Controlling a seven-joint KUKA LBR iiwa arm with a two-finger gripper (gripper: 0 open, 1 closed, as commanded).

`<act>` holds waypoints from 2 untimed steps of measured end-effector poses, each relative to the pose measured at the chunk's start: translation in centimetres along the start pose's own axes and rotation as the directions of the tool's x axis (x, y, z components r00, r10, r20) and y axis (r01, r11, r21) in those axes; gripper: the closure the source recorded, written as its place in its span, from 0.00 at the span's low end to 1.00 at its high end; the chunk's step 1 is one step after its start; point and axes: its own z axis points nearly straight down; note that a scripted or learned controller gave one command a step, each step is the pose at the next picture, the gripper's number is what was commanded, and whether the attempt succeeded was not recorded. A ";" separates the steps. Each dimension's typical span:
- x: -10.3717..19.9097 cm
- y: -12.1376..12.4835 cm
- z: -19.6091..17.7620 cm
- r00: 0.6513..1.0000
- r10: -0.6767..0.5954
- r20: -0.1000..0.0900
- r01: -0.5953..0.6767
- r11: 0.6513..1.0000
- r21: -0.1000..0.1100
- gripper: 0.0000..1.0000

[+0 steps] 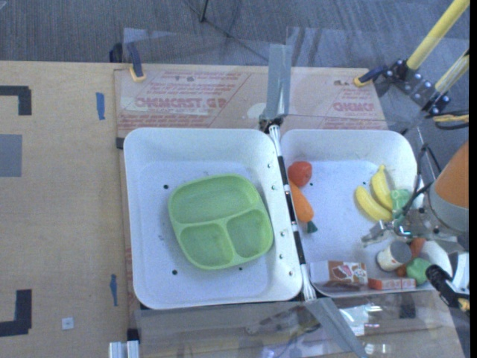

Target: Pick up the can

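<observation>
Where the right bin (339, 144) meets the lower right of the frame, one can (400, 250), grey top up, stands tight against the gripper (393, 232). Whether the gripper has hold of the can cannot be told, nor how it is set. One arm (453, 194) enters from the right edge. Two bananas (376, 194) lie just above. Crowding the can: a cream piece, a green piece, a flat box (346, 273). Further left, one tomato (299, 172) and one carrot (301, 204). Left bin (145, 151): one green plate (220, 221).
</observation>
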 end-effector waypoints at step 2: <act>2.0 0.3 -0.2 0.999 -0.037 0.026 0.037 0.999 0.007 0.00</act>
